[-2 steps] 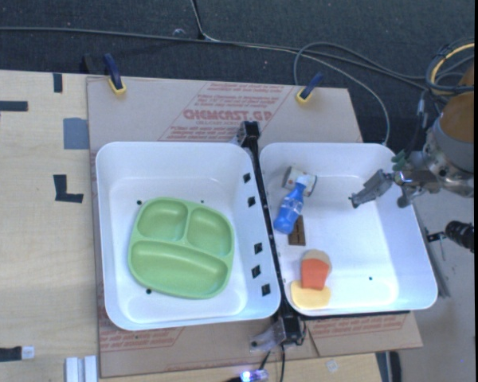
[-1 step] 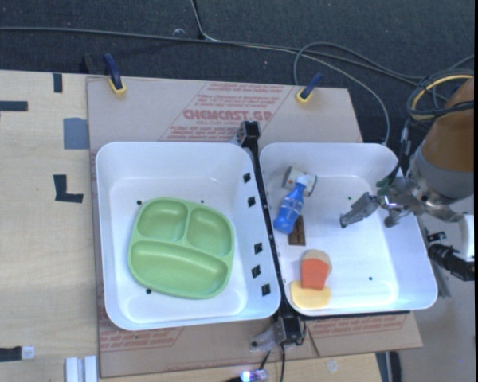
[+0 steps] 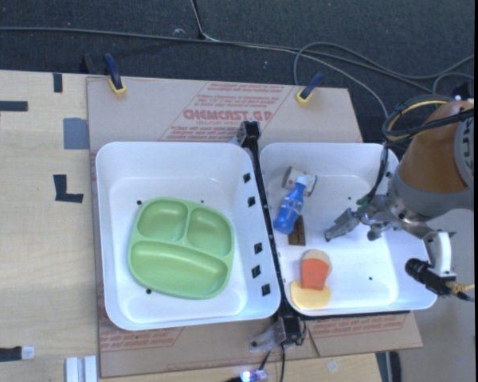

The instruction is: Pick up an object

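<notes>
Green divided plate (image 3: 180,248) fills the left bin (image 3: 111,213); the right bin (image 3: 342,156) holds a blue bottle (image 3: 291,205), an orange cup (image 3: 315,270) and a yellow piece (image 3: 309,298). Gripper (image 3: 337,228) hovers just right of them, grasping nothing; its opening I cannot tell. Approach step: next, descend onto one object.

In the right white bin (image 3: 358,161), a blue plastic bottle (image 3: 291,208) lies against the black centre divider (image 3: 261,217), over a small brown block (image 3: 297,231). Near the front wall stands an orange cup (image 3: 314,272) touching a yellow sponge-like piece (image 3: 310,297). Bare floor lies between these and the two-finger gripper (image 3: 340,228) on the right. The left bin (image 3: 111,173) is mostly covered by a green compartment plate (image 3: 180,247).
</notes>
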Robot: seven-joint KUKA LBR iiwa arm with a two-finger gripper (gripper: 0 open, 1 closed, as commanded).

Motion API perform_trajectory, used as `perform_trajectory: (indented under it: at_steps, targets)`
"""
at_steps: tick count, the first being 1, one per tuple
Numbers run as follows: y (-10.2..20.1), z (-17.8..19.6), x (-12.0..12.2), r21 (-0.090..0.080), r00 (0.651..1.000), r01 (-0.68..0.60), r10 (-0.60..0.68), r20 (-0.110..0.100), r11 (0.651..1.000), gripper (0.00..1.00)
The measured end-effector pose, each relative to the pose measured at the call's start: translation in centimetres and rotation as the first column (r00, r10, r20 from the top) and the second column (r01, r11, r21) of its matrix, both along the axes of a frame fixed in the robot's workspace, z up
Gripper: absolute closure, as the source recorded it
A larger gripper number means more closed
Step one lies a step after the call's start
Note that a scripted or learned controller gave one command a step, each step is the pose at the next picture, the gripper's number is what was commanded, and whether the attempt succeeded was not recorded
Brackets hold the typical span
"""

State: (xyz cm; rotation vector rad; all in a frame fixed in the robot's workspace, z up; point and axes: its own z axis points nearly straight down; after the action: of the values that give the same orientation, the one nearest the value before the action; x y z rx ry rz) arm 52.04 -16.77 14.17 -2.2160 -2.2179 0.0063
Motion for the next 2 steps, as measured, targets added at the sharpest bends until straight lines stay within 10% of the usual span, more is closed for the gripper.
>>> perform_trajectory:
  at_steps: [1, 2]
  targets:
    - [0.1, -5.4, -0.1, -0.001, 1.000, 0.000, 0.000, 0.003, 1.000, 0.00]
    - [0.1, -4.1, 0.0, -0.001, 1.000, -0.001, 0.001, 0.005, 1.000, 1.00]
